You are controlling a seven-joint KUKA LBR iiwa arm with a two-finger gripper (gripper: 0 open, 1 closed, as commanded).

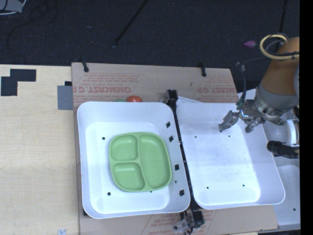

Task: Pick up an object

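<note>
The gripper [239,122] hangs at the right of the frame, over the upper right part of the right bin [274,192], its two grey fingers [227,122] spread apart with nothing between them. The fingers point down and to the left, and their tips are small and blurred, so it is hard to tell whether they touch the bin floor or sit above it. The arm [279,77] behind them, grey with an orange band, is cut off by the right side of the frame. The green divided plate [140,161] lies flat in the middle of the left bin [90,131], well apart from the gripper, with bare white floor on all its sides. Behind the left bin's far wall, near the upper middle of the frame, a small red object [134,99] and a sliver of something green just left of it peek over the rim; most of each is hidden and neither can be identified. The floor of the right bin below and left of the gripper is open white surface. A black divider [177,146] runs between the two bins where their rims meet.
</note>
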